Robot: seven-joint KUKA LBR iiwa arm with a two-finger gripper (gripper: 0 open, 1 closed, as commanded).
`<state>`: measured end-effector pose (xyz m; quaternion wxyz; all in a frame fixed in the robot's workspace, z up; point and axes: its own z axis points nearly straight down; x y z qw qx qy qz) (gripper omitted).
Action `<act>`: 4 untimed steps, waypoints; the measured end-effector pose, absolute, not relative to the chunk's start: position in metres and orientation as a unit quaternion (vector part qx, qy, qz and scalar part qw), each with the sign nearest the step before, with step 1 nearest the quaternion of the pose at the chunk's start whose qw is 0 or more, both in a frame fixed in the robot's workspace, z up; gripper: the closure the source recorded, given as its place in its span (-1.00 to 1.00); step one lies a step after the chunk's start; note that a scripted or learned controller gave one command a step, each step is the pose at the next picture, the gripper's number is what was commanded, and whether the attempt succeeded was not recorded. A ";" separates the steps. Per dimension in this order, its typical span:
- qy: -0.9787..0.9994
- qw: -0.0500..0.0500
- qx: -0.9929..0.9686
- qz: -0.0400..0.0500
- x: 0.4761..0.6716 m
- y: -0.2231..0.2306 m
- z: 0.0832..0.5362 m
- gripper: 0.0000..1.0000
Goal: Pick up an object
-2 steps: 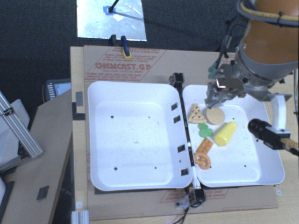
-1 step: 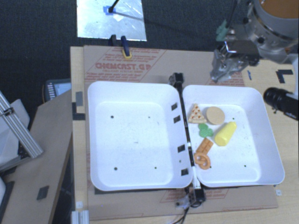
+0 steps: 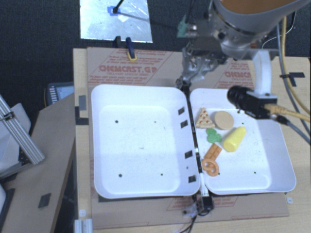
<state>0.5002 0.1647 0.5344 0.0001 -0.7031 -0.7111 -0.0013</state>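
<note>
Your gripper (image 3: 187, 81) hangs above the far end of the divider between the bins; I cannot tell its state. The objects lie clustered in the right bin (image 3: 272, 178): pizza slice (image 3: 203, 118), yellow piece (image 3: 234, 139), pretzel (image 3: 211, 167), so they are reachable.

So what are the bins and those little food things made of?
The bins look like thin moulded plastic: glossy white, with rounded corners. The pizza slice, yellow corn and pretzel look like toy plastic, smooth and evenly coloured, though rubber is possible. The sheet underneath looks like printed cardboard.
</note>
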 end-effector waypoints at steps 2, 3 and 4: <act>-0.706 0.001 -0.708 0.001 0.484 0.147 0.307 1.00; -0.706 -0.004 -0.708 -0.006 0.488 0.097 0.415 1.00; -0.710 -0.004 -0.704 -0.009 0.487 0.143 0.543 1.00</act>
